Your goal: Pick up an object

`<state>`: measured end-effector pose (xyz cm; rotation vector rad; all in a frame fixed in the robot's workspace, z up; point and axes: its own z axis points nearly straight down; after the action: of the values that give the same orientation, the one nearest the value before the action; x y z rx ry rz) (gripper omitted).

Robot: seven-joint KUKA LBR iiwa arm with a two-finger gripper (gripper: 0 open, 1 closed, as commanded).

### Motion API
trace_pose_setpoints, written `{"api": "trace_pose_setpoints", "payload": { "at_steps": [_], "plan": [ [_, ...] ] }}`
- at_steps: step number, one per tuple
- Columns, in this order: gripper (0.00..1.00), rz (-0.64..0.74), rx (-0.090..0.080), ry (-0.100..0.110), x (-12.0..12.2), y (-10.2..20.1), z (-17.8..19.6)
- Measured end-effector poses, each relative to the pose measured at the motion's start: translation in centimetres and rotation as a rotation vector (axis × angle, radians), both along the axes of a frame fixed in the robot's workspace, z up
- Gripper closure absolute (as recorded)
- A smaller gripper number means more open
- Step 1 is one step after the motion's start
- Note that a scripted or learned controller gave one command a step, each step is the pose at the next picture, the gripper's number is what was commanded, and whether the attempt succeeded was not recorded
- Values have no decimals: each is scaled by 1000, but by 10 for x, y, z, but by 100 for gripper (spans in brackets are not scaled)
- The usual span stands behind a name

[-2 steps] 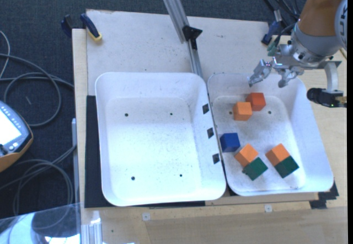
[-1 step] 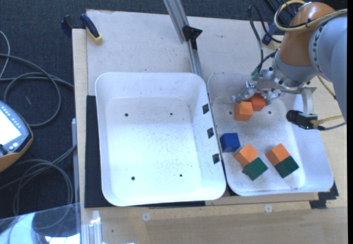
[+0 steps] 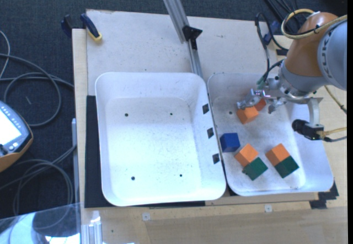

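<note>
- Camera view: jaws (image 3: 259,99) pinching an orange block (image 3: 249,112) over the right bin (image 3: 317,154), tilted and seemingly lifted off the floor, judging by its angle.
- Held near the bin's upper middle, probably to clear the pile below.
- Nearby: blue block (image 3: 230,141), orange-and-green pair (image 3: 251,161), second orange-and-green pair (image 3: 282,160), well apart from the jaws.
- Left bin (image 3: 110,88) beside it on the table (image 3: 138,38); nothing blocking a lift.

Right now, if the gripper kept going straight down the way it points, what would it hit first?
Most likely the orange block right at the gripper, and beneath it the right bin. Depth is hard to judge from this slanted view, so contact may already exist.
</note>
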<state>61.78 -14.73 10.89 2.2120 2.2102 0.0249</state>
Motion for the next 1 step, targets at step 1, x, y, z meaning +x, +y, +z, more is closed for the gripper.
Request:
{"api": "trace_pose_setpoints", "payload": {
  "at_steps": [1],
  "plan": [
    [0,2,-1,4,-6,14,-1]
  ]
}}
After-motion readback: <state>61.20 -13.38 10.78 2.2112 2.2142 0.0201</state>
